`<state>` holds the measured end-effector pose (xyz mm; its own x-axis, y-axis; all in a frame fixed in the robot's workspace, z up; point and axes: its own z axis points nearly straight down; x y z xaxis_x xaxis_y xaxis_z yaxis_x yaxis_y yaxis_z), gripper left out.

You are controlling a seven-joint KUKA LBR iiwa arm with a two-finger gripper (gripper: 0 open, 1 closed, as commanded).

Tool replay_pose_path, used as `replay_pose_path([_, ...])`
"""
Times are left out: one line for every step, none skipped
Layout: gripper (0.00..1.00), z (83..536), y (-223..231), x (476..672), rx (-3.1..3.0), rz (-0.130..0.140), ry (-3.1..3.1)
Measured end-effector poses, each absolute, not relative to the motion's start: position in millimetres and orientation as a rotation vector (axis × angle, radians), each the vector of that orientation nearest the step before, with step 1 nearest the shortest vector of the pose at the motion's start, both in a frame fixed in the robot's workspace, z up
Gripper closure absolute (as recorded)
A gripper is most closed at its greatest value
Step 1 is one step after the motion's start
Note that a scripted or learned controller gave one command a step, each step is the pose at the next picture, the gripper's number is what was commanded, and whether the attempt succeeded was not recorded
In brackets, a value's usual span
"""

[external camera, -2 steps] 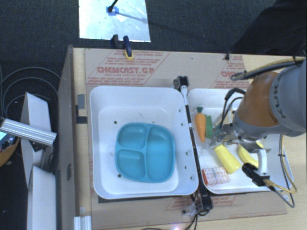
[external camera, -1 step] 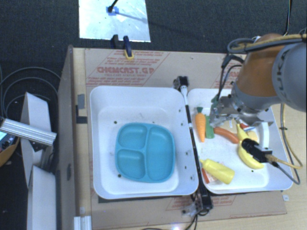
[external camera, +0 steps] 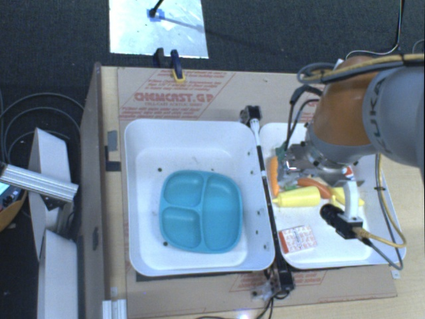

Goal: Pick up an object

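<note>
Yellow block (external camera: 299,197) lies in the right bin (external camera: 332,254), long axis running left-right, touching an orange piece (external camera: 317,187). Gripper (external camera: 292,167) sits low over the bin, just above and slightly left of the block. Wrist bulk hides the tips; grip state cannot be told. Likely a short drop toward the block. Blue tray (external camera: 200,211) occupies the left bin (external camera: 192,135).
</note>
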<state>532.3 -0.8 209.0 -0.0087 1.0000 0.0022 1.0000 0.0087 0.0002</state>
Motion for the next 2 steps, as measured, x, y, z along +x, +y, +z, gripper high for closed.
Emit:
replay_pose_path([0.0,209,-3,532.7,-2.218,-0.002,-2.225])
replay_pose_path([0.0,183,-83,557.0,-2.231,0.003,-2.217])
